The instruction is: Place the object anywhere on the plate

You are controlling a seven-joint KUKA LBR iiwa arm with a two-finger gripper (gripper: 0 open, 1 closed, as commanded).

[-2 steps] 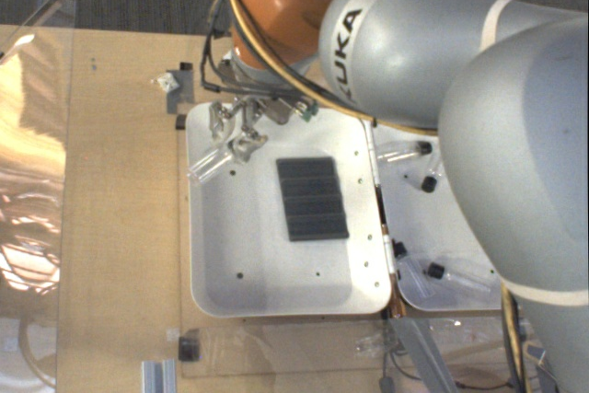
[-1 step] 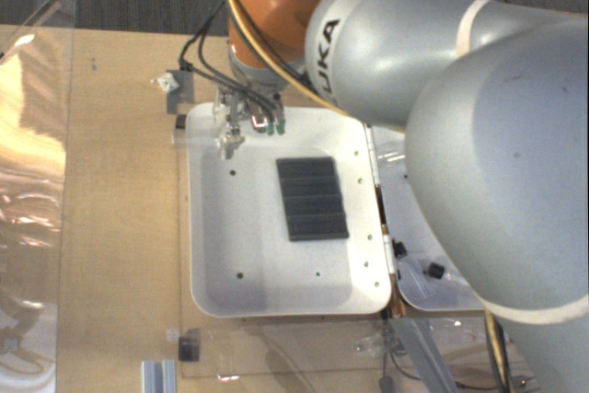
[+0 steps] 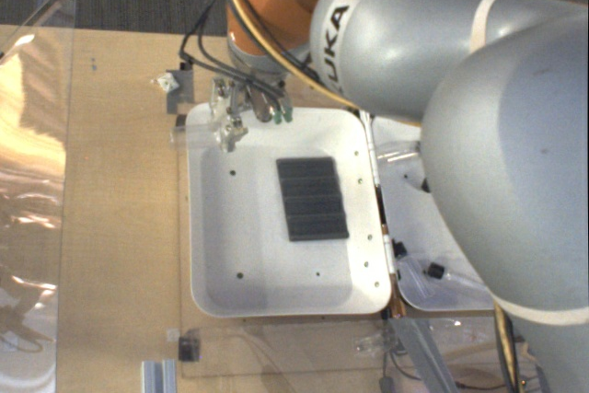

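Observation:
A dark grey ribbed rectangular plate (image 3: 313, 198) lies flat in the middle of the left white bin (image 3: 216, 271). My gripper (image 3: 237, 120) hangs over the bin's far left corner, up and to the left of the plate and apart from it. A small green part (image 3: 282, 115) shows at the gripper's right side. The wrist and its cables hide whatever may be under the gripper. I cannot make out a held object.
The grey arm (image 3: 479, 106) covers most of the right bin (image 3: 433, 290), where a small dark item (image 3: 431, 271) lies near the front rim. A clear plastic sheet (image 3: 32, 179) lies on the wooden bench at left.

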